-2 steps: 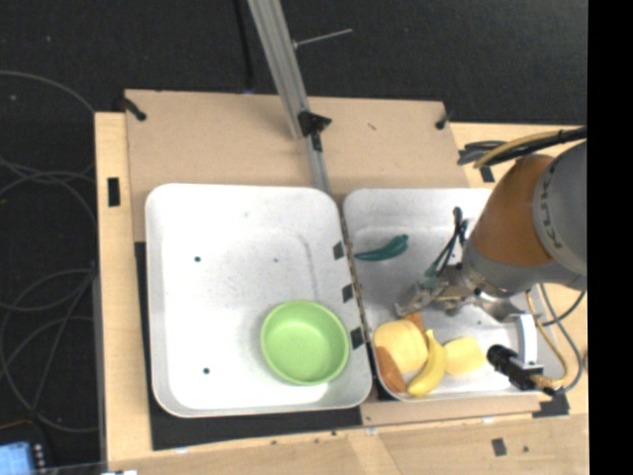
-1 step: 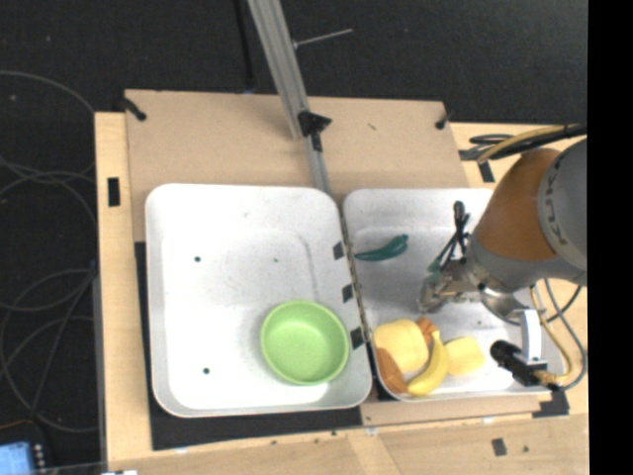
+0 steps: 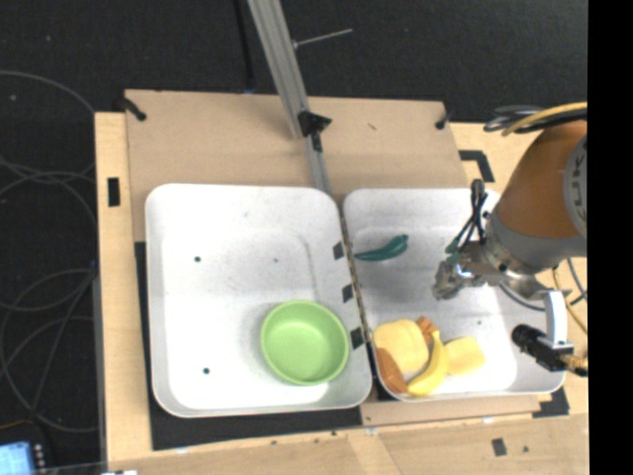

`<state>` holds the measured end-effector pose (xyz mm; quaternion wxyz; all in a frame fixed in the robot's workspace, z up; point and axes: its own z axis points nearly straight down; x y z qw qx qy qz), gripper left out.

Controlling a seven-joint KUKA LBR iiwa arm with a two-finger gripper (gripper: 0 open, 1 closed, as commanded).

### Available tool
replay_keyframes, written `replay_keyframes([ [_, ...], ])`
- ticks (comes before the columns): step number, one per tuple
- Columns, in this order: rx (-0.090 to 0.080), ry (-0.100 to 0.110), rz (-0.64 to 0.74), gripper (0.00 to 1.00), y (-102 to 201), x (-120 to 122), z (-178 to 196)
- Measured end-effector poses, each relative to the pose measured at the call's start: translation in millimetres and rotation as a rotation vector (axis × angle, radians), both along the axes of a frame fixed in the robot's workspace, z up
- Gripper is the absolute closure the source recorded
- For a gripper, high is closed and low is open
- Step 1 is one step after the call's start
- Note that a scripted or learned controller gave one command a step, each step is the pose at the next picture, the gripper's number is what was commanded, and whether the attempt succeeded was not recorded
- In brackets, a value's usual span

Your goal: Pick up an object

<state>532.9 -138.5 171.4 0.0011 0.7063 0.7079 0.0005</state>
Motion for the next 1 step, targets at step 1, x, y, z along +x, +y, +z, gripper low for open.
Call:
replay_keyframes([
  [1,-0.001,-0.006,0.002,1.0,-0.9,2.2,53.9],
])
